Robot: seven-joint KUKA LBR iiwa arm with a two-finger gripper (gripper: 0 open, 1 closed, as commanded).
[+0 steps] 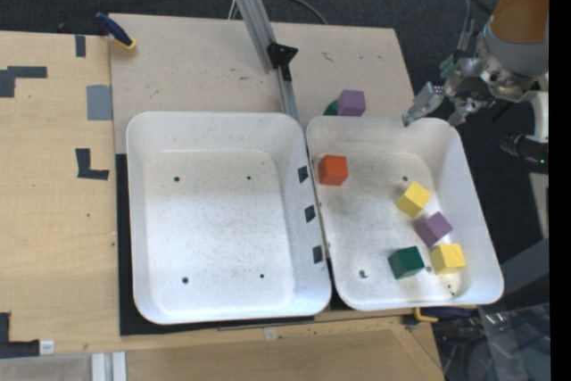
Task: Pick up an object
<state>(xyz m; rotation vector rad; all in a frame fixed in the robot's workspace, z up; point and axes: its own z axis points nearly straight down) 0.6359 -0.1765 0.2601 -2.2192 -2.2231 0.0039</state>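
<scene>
The right bin (370, 223) holds several small blocks: an orange cube (333, 169) near its back left, a yellow cube (413, 198), a purple cube (434, 227), a green cube (406, 261) and a second yellow cube (448, 257) at the front right. My gripper (439, 107) hangs above the bin's back right corner, over the rim. Its fingers are spread, open, with nothing between them. It is well clear of all the blocks.
The left bin (214, 219) sits beside the right one. Behind the right bin a purple cube (351, 102) and a green piece (331, 108) lie on the bench. A slanted metal pole (250, 0) crosses the back. A blue and yellow clamp (116, 31) lies far left.
</scene>
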